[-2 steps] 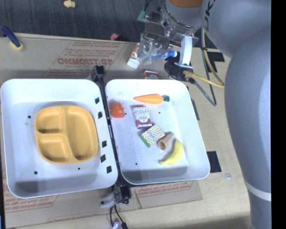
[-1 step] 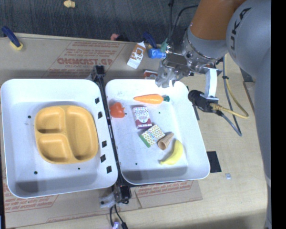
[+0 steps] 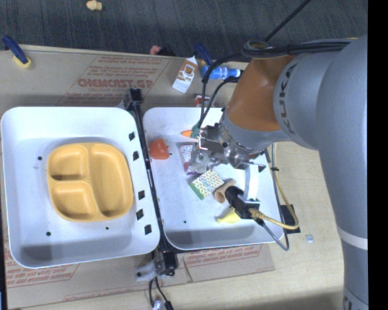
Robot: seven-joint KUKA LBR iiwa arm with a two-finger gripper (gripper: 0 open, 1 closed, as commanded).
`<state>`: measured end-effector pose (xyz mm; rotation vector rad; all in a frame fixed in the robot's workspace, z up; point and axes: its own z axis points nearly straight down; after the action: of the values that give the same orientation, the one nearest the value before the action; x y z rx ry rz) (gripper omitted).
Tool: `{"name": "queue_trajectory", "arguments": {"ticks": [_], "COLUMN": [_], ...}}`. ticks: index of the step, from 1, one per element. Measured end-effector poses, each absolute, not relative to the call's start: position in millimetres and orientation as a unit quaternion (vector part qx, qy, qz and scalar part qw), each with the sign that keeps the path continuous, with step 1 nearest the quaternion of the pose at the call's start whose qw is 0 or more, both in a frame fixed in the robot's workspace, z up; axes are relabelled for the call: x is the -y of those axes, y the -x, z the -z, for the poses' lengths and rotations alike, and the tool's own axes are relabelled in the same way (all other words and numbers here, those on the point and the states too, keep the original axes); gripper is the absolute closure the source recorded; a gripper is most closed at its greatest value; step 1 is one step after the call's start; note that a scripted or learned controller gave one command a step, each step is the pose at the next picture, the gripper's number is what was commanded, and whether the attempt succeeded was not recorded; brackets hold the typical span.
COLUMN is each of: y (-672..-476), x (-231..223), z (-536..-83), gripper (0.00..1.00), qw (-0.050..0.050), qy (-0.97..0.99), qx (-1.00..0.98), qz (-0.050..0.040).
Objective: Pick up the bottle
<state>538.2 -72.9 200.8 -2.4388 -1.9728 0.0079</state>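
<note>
Item under inspection: we take the bottle (image 3: pixel 188 159) to be the small pale object with reddish and dark markings. It lies in the right bin (image 3: pixel 176 219), in the upper middle of its floor, though its outline is partly hidden and we cannot confirm its shape.

The gripper (image 3: pixel 201 151) is down in the same bin, directly beside that object on the side towards the arm. The wrist body covers its working end, so we cannot tell how far open it is or whether it has hold of anything.

Near items, same bin:
- An orange-red lump (image 3: pixel 159 149) lies just beside the bottle, towards the bin divider.
- A green patterned packet (image 3: pixel 206 183) lies just below the gripper.
- A tan round piece (image 3: pixel 220 192) touches that packet.
- A yellow object (image 3: pixel 227 217) lies near the front wall.

The left bin (image 3: pixel 13 173) holds a yellow divided plate (image 3: pixel 90 179), upright and centred.

Both bins rest on printed cardboard (image 3: pixel 116 76).
</note>
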Motion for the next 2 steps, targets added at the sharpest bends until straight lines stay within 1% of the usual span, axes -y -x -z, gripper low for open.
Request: {"name": "queue_trajectory", "arguments": {"ticks": [1, 2], "y": [-475.5, -476.0], "x": [60.4, -17.3], "z": [-191.1, -191.3], "gripper": [1.0, 1.0], "qw": [0.002, 0.002], "qy": [0.77, 0.775], "qx": [0.638, 0.631], "qz": [-0.0019, -0.0016]}}
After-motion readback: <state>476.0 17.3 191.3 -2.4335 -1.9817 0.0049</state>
